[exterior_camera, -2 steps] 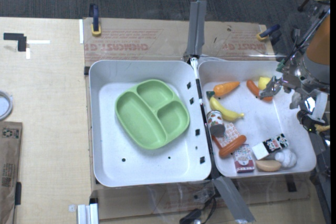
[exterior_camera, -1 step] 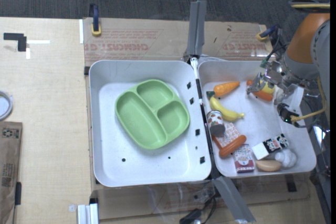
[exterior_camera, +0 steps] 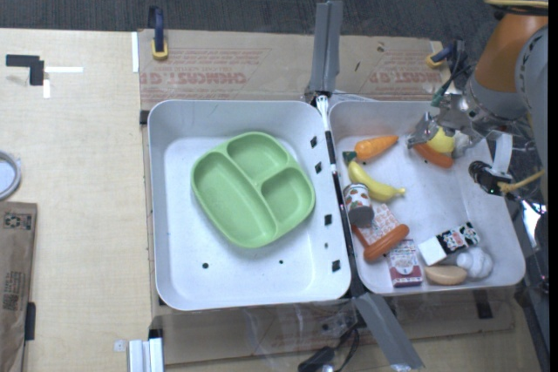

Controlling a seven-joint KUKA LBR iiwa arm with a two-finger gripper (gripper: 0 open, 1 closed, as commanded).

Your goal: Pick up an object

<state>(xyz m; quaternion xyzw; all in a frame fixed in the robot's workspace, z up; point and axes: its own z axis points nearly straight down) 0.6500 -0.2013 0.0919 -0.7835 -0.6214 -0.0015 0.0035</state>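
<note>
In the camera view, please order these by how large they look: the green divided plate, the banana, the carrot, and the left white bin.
Largest to smallest:
1. left white bin
2. green divided plate
3. banana and carrot: they look about alike, so I do not rank them.

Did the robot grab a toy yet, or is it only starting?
It looks like it is at the grabbing part. The gripper is already down in the right bin, at its far corner, right on a small yellow and orange toy. I cannot tell if it really has it. Lifting is still left. The carrot and banana lie untouched, and the green plate sits in the left bin.
</note>
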